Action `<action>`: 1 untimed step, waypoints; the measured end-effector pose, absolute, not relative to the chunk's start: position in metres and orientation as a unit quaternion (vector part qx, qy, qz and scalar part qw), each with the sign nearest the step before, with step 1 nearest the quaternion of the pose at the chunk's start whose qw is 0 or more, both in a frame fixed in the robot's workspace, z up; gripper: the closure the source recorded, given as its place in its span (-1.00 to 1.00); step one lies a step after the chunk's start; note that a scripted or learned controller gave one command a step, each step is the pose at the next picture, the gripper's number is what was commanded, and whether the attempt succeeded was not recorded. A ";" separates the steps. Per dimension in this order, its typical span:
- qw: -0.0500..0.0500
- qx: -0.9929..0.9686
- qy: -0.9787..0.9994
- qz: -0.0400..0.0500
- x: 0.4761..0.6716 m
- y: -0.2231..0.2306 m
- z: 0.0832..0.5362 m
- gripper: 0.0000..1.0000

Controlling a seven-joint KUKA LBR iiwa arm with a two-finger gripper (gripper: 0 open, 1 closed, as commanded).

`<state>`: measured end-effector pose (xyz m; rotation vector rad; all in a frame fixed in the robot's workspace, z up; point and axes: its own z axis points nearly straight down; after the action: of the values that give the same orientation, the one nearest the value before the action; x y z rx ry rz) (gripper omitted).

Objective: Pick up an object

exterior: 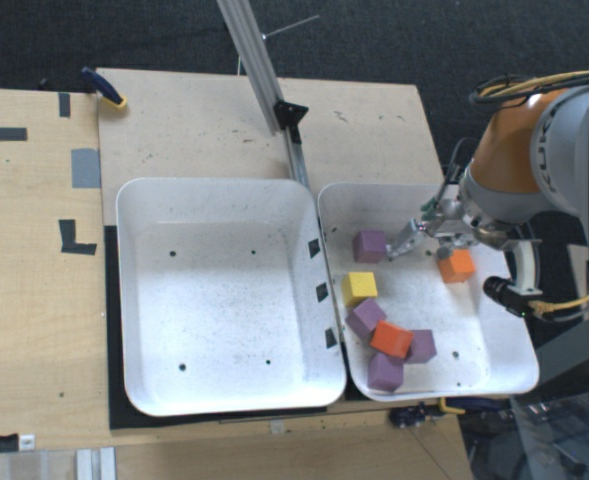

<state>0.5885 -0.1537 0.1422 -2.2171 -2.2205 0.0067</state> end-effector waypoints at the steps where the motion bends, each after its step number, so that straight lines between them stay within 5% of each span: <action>1: 0.000 -0.706 -0.708 0.001 0.590 -0.153 0.155 1.00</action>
<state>0.5897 -0.1533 0.1549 -2.2178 -2.2241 0.0019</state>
